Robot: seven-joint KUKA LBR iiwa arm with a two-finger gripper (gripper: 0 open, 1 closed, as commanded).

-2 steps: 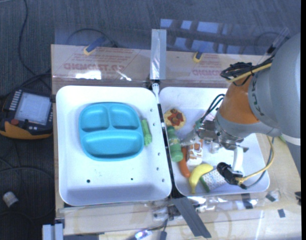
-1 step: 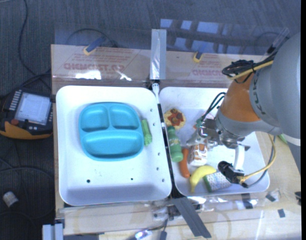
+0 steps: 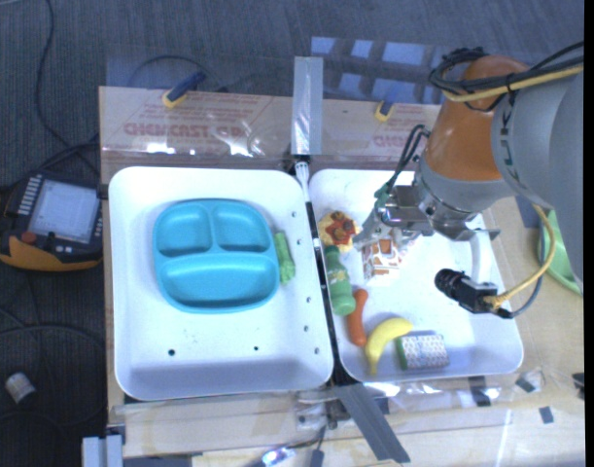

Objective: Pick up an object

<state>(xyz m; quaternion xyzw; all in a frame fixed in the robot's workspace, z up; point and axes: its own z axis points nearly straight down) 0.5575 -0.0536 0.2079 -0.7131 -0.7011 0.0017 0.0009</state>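
Bins sit side by side on the table [image 3: 117, 100]: the left bin [image 3: 141, 358] carries a blue divided plate [image 3: 217, 254] with a green piece [image 3: 285, 258] at its right edge, and the right bin [image 3: 501, 343] carries a jumble of toy food. Along that bin's left wall lie a red-and-yellow item [image 3: 337, 229], a green bottle-like piece [image 3: 335, 278], a carrot [image 3: 359, 323], a banana [image 3: 384, 339] and a small can [image 3: 423, 351] just beside the banana.

The claw [image 3: 392, 224] hangs low over the upper middle of the right bin, just above an orange-and-white packet [image 3: 381, 255]. This looks like the approach or descent step (no pick is evident yet), and the packet seems the likeliest target. The next move would call for a straight drop onto it, clear of its neighbours, then a firm squeeze before lifting.

Whether the claw is released or clenched I cannot tell; the wrist and cabling mask it. The packet's print is too blurred to read.
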